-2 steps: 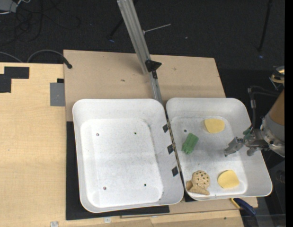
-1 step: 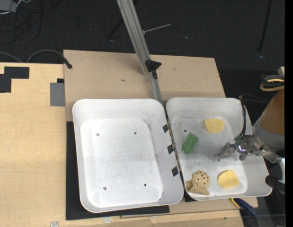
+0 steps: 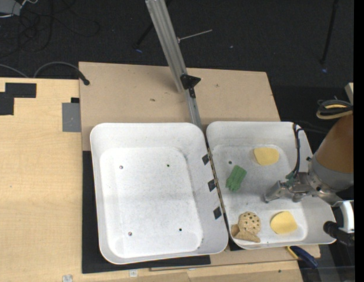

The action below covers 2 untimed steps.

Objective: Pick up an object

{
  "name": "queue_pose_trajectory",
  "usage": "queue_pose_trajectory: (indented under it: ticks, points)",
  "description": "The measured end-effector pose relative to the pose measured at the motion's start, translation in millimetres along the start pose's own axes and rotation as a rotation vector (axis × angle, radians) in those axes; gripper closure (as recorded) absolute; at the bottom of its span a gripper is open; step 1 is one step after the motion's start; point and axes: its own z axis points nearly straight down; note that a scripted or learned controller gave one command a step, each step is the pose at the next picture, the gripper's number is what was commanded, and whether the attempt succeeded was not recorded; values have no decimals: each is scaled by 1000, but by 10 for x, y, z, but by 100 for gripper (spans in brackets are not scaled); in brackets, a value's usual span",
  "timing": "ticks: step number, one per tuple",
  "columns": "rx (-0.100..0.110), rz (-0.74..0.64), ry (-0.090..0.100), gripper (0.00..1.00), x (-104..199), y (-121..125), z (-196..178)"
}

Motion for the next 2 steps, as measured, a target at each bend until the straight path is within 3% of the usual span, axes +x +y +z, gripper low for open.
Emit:
queue_pose_trajectory:
  ticks: [1, 2]
  points:
    - [0, 4, 1, 100, -5, -3, -104]
    - [-4, -5, -1, 100, 73, 64, -656]
